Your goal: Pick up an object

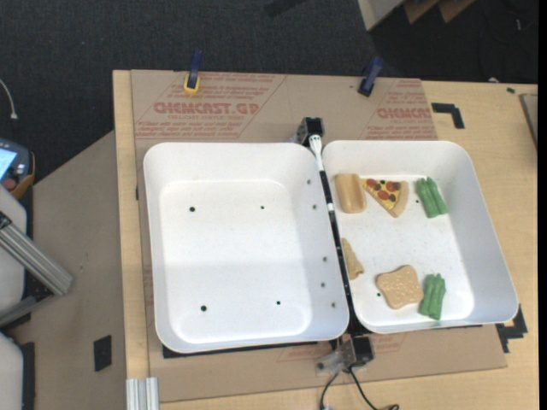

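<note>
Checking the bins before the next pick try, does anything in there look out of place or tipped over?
Mostly tidy. The one oddity is a small tan piece in the right bin: it sits against the wall beside the divider, apart from the bread roll, pizza slice, toast and two green bean bundles. Nothing looks spilled or damaged.

Bright, even light is falling from above onto the two shallow white plastic bins (256, 156), and the white surfaces are glowing close to overexposure without hard glare. A soft band of shadow is lying across the upper floor of the left bin (226, 220), with the lower half looking brighter. The brown cardboard sheet (282, 101) is showing evenly lit, its red print staying readable. The dark carpeted floor (102, 24) is sinking into dimness. Focus is holding fairly sharp throughout, slightly soft and grainy.
</note>
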Robot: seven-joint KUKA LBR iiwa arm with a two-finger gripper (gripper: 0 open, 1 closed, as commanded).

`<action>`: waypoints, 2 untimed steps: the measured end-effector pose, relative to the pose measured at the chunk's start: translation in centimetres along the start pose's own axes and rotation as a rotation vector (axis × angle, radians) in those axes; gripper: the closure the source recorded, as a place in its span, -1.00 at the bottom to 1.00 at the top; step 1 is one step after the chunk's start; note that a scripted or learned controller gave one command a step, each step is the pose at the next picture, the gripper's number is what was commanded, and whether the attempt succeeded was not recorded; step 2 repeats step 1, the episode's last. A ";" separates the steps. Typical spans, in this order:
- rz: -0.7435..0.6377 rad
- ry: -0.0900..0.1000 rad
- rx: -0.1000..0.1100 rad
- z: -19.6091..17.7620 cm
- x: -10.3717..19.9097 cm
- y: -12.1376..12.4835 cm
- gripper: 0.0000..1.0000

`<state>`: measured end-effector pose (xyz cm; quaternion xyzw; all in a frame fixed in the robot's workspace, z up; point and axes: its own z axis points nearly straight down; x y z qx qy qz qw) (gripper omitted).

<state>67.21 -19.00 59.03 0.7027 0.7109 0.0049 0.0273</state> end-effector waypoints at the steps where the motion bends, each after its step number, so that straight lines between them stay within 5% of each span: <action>1: -0.001 -0.003 -0.006 -1.1 0.1 0.1 1.00; 2: -0.001 -0.003 -0.006 -1.1 0.1 0.1 1.00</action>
